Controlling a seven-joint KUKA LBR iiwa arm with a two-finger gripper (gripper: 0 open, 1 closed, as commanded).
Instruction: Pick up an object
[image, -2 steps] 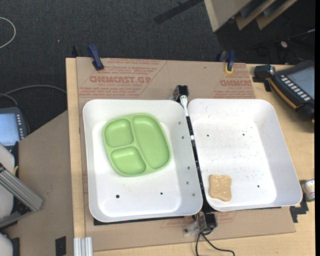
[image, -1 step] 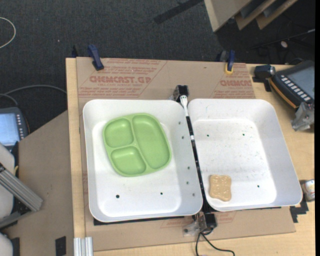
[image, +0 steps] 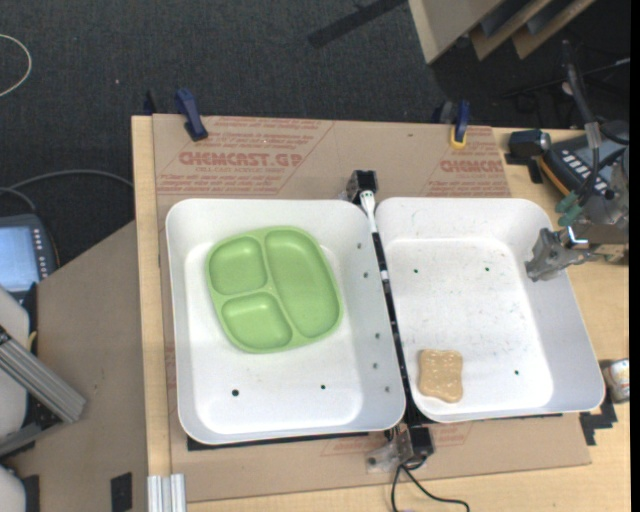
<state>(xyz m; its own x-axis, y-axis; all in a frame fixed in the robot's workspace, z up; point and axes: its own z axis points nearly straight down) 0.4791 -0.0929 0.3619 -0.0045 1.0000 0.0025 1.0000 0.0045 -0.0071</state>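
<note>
- Waiting to start: the tan sponge-like object (image: 440, 375) lies untouched near the front-left corner of the right bin (image: 560, 330).
- The gripper (image: 545, 258) hovers at that bin's far right rim, well apart; whether it is spread, I cannot tell.
- Reaching, grasping and lifting all remain.

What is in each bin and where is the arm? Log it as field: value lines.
left bin: green divided plate, three compartments, lying flat
right bin: tan slice-shaped object, near the front left corner
gripper: at the right bin's right rim, apart from the tan object
held object: none seen
bench top: brown board with red lettering
</note>
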